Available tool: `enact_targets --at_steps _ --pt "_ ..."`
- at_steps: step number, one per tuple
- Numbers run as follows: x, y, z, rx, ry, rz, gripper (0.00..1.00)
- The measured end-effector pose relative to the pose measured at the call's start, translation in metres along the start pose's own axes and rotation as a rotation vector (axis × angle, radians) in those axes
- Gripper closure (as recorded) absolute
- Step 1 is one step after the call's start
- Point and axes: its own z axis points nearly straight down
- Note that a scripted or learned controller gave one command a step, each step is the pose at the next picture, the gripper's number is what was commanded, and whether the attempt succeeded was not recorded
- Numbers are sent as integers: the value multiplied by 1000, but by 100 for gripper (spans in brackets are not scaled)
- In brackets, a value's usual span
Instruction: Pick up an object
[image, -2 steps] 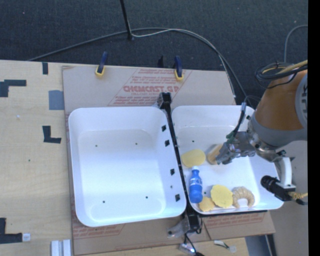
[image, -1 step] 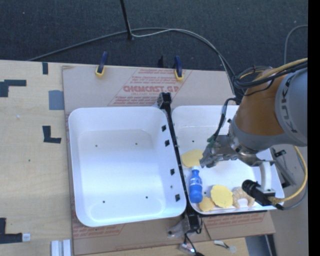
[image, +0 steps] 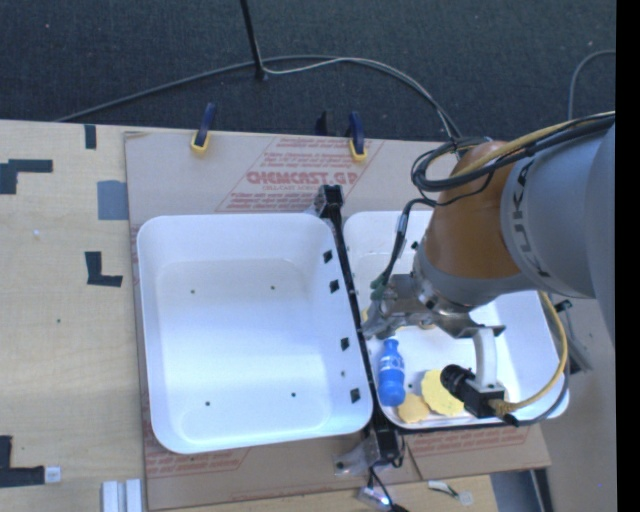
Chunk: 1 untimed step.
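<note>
A small blue bottle with a white cap (image: 389, 372) lies in the right bin (image: 540, 345), close to the divider between the two bins. Beside it at the bin's front are a yellow object (image: 437, 394) and a smaller yellow-orange piece (image: 413, 409). My gripper (image: 386, 308) is low inside the right bin, just behind the bottle, and is mostly hidden under the orange-banded wrist (image: 470, 235). Nothing shows held in it. A black part (image: 466, 388) hangs off the arm next to the yellow object.
The left white bin (image: 160, 300) stands alongside, parted from the right one by a black clipped rail (image: 345, 300). The arm's bulk covers much of the right bin. Yellow and blue clamps (image: 203, 130) hold the cardboard base at the back.
</note>
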Motion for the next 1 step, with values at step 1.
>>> enact_targets --at_steps 1 --pt "43 9 -6 -1 0 0 100"
